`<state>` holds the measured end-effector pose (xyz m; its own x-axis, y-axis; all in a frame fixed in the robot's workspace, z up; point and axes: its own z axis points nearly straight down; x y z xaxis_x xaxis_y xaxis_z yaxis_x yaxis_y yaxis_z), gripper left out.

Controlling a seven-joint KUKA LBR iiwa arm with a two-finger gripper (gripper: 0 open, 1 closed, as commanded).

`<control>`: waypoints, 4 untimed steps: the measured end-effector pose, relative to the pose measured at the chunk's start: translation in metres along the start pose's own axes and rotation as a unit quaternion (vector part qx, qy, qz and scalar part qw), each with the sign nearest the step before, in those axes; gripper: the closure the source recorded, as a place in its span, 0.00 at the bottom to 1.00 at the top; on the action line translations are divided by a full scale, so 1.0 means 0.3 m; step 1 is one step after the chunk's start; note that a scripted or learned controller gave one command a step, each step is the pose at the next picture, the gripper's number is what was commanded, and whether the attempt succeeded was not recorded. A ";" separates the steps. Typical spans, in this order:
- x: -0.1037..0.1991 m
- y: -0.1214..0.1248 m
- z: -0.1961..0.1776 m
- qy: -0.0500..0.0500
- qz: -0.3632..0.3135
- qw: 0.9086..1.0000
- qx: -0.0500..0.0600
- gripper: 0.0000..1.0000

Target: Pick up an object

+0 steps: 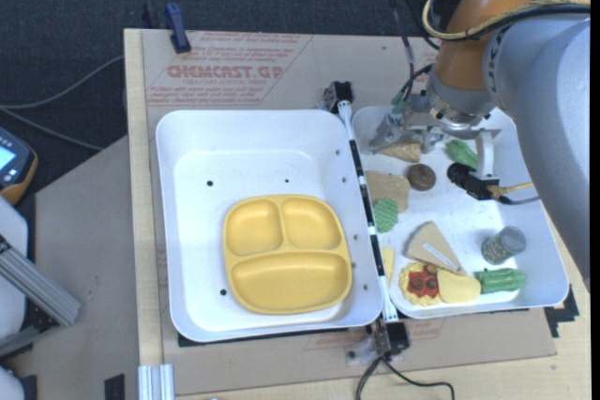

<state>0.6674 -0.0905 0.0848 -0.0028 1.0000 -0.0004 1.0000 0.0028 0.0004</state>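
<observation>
Grey metal hand [412, 134] is down in my right bin's far corner, over a tan wedge [403, 151]; grip unreadable. Next: confirm, then lift.

The arm's gripper [410, 134] hangs low over the far end of the right bin [534, 229] amid toy food, while the left bin [187, 155] holds a yellow divided plate [284, 254].

Left bin [187, 164]: yellow divided plate [286, 253] fills lower centre; upper half open. Right bin [548, 281]: toy food crowds lower part; arm [525, 42] blocks upper right. Black clamps [339, 94] along shared rim.
</observation>
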 end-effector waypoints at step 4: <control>-0.103 -0.359 -0.033 0.000 0.002 1.000 0.000 1.00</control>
<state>0.5599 -0.1216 0.0948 0.0014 1.0000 0.0002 1.0000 -0.0014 0.0013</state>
